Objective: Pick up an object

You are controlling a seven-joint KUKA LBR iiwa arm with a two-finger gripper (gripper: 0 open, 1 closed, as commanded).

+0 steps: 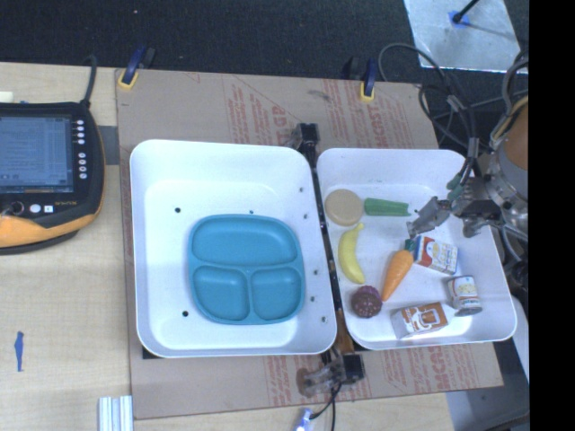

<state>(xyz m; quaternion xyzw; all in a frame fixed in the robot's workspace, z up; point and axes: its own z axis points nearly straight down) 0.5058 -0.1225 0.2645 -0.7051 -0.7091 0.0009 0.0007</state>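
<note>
The gripper (449, 212) hangs over the right bin (409, 162), near its right wall, with the jaws spread apart and nothing between them. Below it the small red-and-white carton (437, 255) lies just beside the carrot (395, 274). The banana (349, 253), a round tan disc (343, 206), a green piece (385, 207), a dark berry (366, 302), a small can (464, 293) and an orange box (420, 319) also lie in this bin. The left bin (157, 196) holds a blue divided plate (244, 268).

Left bin (153, 241) holds a divided tray (244, 268). Right bin (490, 330) holds banana (349, 256), carrot (395, 275), a cookie (343, 207) and what appear to be small cartons (420, 320). A tablet (40, 173) sits far left on the surface (63, 348).
</note>
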